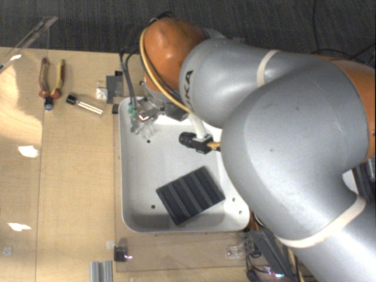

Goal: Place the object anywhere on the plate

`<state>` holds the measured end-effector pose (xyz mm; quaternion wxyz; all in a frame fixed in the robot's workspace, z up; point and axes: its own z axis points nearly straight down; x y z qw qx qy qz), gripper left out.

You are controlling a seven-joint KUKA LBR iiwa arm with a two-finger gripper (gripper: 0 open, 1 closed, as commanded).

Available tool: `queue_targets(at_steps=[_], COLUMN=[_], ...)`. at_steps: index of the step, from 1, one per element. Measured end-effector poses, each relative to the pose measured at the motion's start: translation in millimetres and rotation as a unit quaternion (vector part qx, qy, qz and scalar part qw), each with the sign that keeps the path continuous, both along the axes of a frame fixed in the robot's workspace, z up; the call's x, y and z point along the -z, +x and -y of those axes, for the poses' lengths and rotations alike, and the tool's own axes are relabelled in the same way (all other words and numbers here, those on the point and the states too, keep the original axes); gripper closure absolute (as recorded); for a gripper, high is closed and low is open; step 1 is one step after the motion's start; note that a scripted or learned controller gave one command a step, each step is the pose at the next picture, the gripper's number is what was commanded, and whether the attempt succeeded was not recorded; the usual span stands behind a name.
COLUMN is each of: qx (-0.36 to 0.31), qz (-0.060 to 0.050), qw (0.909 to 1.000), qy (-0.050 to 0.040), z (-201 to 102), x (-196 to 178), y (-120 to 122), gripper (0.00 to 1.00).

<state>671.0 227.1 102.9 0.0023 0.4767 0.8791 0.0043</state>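
Gripper [141, 117]: hung at far left corner of white bin [132, 213]; fingers' spread could not be told. Black ribbed object [190, 195]: lay flat on bin floor, well apart.

1. Bin [126, 213] sits on the desk [70, 192], right of its open stretch.
2. Ridged pad [190, 195] lies in the bin's near half.
3. End effector [141, 117] hangs over the bin's far-left corner.
4. Pliers [51, 82] lie far left on the desk; a small tube [85, 104] lies between them and the bin.
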Motion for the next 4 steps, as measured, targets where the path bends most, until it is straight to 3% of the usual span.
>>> queue_targets(at_steps=[1,2,3,4], qx=[-0.082,-0.122,-0.210,-0.243], qz=[0.000,0.001,-0.001,0.001], qw=[0.9967,0.9926,0.9776,0.9701], qy=[-0.0021,-0.0025,-0.0026,-0.0030], z=[-1.9,5.1,-2.0,-9.2], x=[-87.3,-170.6,-54.3,-57.5], y=[-1.7,-5.5,-24.6,-9.3], gripper=[1.00,1.00,1.00,1.00])
